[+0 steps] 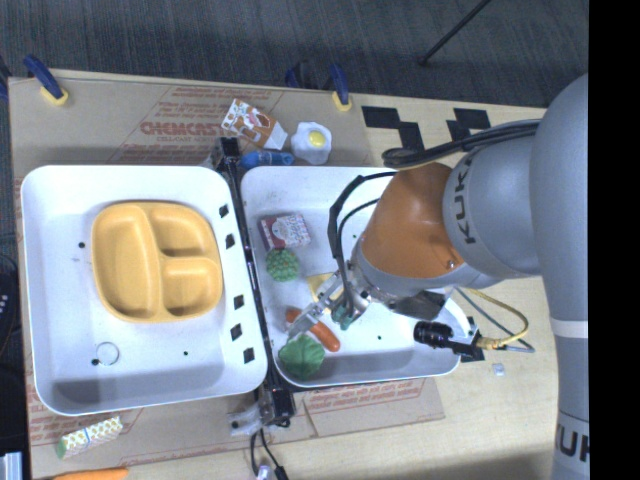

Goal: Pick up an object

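Carrot [322,336], green toys, red packet [286,231] in right bin [400,366]; jaws' state unclear.

yellow tray [155,258], white bins [50,268], green broccoli [301,356], orange carrot [323,336]

divided tray [155,260] lies in left bin [50,298]; food toys in right bin [400,368].

Readable lettering on the arm and the cardboard

White letters "KU", the start of a brand name, run down the grey arm housing [478,208] at the right of the frame. Red print on the cardboard sheet [180,128] in the upper left looks like "CHEMCAST", though it is blurred. The small red packet [287,232] in the right bin carries print too small to read.
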Available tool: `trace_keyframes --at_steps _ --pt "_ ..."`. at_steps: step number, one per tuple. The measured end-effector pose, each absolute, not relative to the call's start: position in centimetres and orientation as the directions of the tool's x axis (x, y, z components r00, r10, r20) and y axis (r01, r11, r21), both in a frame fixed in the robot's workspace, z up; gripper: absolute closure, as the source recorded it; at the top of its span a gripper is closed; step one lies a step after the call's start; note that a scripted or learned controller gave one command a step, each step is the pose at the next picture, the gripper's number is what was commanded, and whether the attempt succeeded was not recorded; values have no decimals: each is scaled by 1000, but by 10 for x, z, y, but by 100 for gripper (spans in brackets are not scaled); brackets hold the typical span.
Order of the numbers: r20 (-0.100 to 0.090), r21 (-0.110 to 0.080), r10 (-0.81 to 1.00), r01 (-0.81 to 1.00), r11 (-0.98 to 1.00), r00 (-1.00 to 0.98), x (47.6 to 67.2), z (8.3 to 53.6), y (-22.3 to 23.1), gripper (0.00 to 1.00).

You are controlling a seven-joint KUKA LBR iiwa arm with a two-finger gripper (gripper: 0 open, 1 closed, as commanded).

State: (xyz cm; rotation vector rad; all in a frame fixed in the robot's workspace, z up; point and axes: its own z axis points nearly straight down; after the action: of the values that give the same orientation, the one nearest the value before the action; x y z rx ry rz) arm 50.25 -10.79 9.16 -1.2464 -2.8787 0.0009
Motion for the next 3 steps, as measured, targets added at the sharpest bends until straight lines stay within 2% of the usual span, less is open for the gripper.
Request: trace_keyframes --at_steps 1,2,3 --pt "4 -3 845 845 534 -534 476 91 -97 0" --pt "0 0 950 950 311 -311 476 91 -99 0" --pt "-3 2 976 976 220 -220 477 91 -98 0"
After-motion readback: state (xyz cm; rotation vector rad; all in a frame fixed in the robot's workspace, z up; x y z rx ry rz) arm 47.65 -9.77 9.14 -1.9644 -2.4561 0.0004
